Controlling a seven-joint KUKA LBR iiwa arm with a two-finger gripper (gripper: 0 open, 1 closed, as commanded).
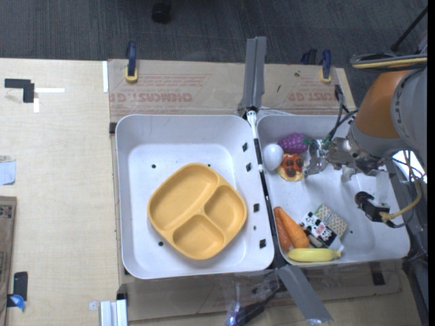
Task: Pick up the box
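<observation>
The box (322,225) is small, with a black-and-white pattern and a tan checked side. It lies near the front of the right bin (380,244), between a carrot (290,229) and the bin's bare floor, just behind a banana (313,255). My gripper (315,160) hangs over the back half of the same bin, well behind the box and apart from it. It is right beside a red-and-yellow toy fruit (292,167). Nothing is visibly held.
A white egg (272,156) and purple grapes (293,142) lie at the right bin's back left. The left bin (136,182) holds a yellow divided plate (197,211). A black cable loop (370,206) hangs from the arm over the right bin.
</observation>
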